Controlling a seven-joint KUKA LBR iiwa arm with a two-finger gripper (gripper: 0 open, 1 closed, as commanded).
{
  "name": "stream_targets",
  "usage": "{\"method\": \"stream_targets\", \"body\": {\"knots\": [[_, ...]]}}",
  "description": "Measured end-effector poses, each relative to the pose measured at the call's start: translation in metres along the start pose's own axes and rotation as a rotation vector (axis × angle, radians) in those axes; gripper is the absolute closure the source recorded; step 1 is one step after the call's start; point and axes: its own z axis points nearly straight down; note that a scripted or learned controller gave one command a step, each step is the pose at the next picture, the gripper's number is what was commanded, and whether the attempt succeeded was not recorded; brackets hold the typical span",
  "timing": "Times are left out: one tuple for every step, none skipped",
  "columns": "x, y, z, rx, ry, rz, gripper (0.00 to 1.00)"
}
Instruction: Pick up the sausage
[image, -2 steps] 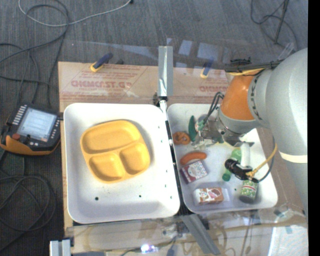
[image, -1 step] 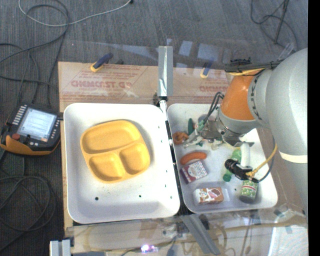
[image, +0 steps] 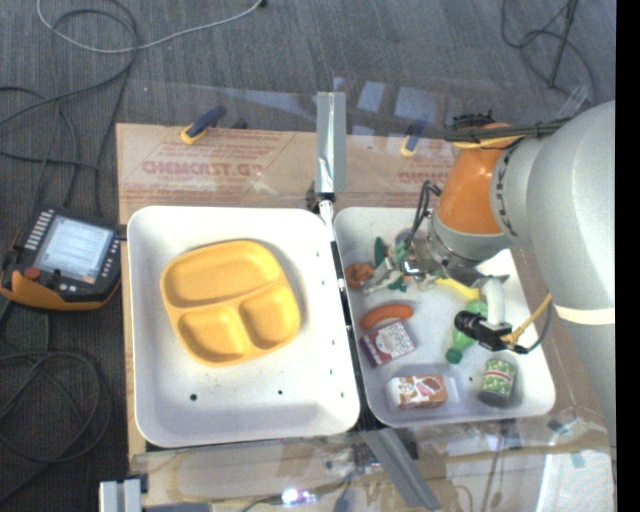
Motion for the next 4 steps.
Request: {"method": "stream_targets", "body": {"knots": [[-0.025, 0.059, -0.040, 0.009, 0.002, 0.255, 0.00], [-0.021, -0.006, 0.000, -0.001, 0.004, 0.015, 0.00], [0.002, -0.028, -0.001, -0.007, -0.002, -0.137, 0.00], [0.004, -0.075, -0.001, -0.010, 0.004, 0.051, 0.00]]}}
